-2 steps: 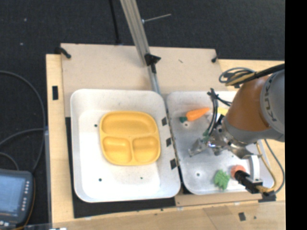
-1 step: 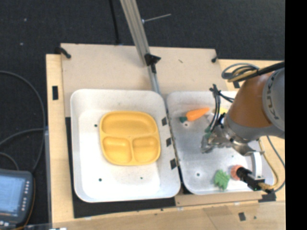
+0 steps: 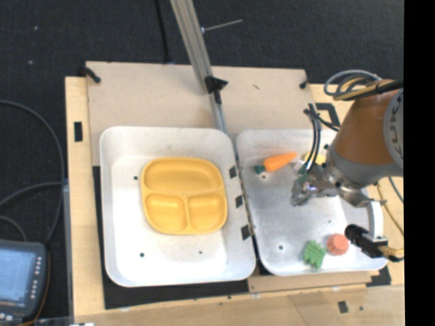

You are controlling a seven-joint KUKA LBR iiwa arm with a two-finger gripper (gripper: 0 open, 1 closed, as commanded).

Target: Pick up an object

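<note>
A tan bench (image 3: 170, 94) bears two white bins (image 3: 122, 250) side by side

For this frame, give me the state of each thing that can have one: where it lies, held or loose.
Yellow plastic three-compartment plate: flat in the left white bin, nothing on it.
Orange toy carrot: loose, lying near the back of the right white bin.
Green toy vegetable: loose, near the right bin's front edge.
Small red-orange toy: loose, beside the green one.
Gripper: low over the right bin, nothing seen between its fingers.
</note>
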